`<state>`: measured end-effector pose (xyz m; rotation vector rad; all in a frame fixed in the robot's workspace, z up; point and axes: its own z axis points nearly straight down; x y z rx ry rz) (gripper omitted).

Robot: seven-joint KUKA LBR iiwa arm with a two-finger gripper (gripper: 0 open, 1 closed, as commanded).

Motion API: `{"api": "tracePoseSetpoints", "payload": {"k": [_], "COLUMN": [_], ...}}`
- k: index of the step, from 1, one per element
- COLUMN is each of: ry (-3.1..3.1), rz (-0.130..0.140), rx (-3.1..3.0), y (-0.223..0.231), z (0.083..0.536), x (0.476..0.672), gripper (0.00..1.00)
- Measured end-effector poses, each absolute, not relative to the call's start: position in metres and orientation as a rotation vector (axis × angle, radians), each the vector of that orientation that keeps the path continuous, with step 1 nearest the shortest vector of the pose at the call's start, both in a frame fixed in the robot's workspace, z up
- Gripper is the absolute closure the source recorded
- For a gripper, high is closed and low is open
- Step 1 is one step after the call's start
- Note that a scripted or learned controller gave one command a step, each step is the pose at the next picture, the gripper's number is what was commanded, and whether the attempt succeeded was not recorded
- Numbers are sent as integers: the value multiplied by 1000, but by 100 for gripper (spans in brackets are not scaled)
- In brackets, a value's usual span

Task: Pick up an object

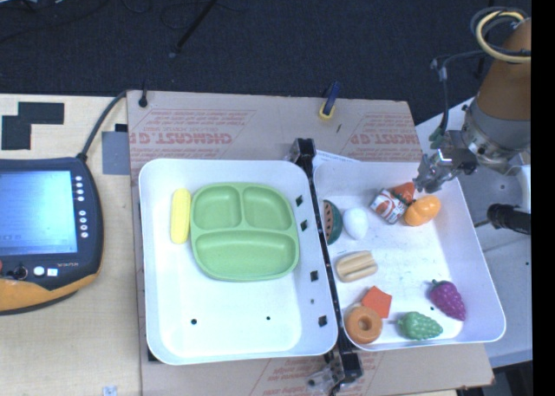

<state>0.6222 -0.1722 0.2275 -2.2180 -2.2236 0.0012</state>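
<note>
Orange toy fruit (pixel 421 210) lying at far right of right bin (pixel 486 299), touching small can (pixel 388 205) on its left, gripper (pixel 431 179) poised just above its far edge as if lining up a grasp; grip state cannot be told.

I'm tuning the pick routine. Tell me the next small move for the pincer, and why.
Probably a short descent straight down. The pincer hangs at the far right of the right bin, just above the orange toy fruit and beside the small can. Nothing is visibly between its fingers, so lowering onto the fruit seems the likeliest step before closing.
</note>
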Motion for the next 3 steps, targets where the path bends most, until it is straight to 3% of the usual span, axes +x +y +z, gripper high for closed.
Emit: {"api": "tracePoseSetpoints", "payload": {"k": [2,3], "ry": [-2222,-2223], "rz": [3,3], "rx": [-2216,-2213], "y": [-63,-7], "z": [217,224], "x": [625,606], "gripper": [100,100]}}
